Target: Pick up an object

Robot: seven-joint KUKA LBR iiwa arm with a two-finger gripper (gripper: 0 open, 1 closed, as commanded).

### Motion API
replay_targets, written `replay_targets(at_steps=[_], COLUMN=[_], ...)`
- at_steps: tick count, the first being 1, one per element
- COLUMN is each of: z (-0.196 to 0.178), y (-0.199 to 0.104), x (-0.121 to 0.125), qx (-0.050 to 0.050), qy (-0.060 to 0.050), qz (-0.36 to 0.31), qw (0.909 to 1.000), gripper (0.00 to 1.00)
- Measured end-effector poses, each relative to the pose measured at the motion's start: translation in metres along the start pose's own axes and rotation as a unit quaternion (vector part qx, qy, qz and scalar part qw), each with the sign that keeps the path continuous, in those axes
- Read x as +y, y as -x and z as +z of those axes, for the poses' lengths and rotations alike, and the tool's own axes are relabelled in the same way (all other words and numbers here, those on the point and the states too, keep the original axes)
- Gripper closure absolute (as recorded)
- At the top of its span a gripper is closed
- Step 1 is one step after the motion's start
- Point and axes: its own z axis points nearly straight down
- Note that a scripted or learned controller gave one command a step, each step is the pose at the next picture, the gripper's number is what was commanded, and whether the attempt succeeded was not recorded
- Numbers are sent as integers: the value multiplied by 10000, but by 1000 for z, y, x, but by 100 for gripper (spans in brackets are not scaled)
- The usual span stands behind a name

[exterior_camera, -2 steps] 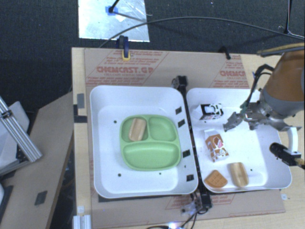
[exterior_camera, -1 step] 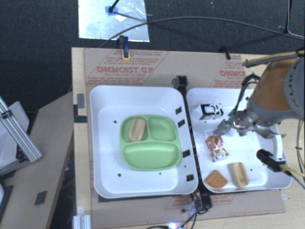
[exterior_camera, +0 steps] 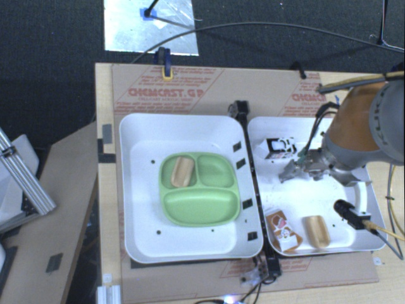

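Observation:
In the right bin, my gripper hangs low over the white floor in the upper middle part. A small black-and-white object lies just up and left of it, apart from it. A brown packet and a tan bread-like piece rest side by side near this bin's front wall, well below the gripper. In the left bin sits a green divided plate with another tan bread-like piece in its upper left compartment.
The grey and orange arm covers the right bin's upper right corner. A raised divider with black clips runs between the two bins. Bare bench board borders the bins at back and front.

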Motion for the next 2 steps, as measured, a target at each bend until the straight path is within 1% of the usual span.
replay_targets(at_steps=[1,2], z=[-5,-48], y=[0,2], x=[-4,0], qx=[11,9], qy=[-63,-61], qz=[18,1], qw=[10000,10000], gripper=[100,100])
